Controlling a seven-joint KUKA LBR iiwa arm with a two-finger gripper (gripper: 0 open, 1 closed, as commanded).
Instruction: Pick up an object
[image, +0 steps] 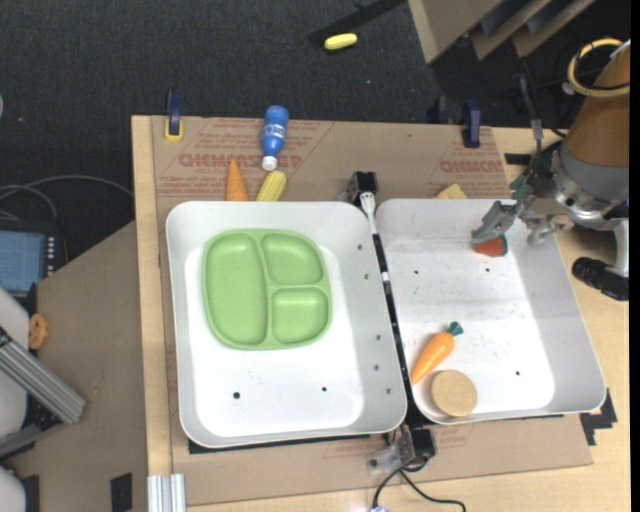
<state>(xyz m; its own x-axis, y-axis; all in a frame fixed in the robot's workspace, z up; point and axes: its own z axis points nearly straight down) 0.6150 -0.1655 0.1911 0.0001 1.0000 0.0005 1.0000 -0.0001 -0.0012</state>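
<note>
In the right bin (540, 330) an orange toy carrot (434, 353) with a teal tip lies near the front left, with a tan round disc (453, 392) just in front of it. A small red object (490, 246) rests at the bin's back edge. My gripper (517, 222) hovers over that back edge, open, its fingers spread wide. The left fingertip (493, 220) is directly above the red object, which sits at that finger and not between the two.
The left bin (300, 400) holds a green divided plate (267, 288). Behind it on the cardboard lie a blue bottle (273, 135), a yellow corn piece (271, 185) and an orange cone (235, 183). A black clip (363, 186) sits between the bins.
</note>
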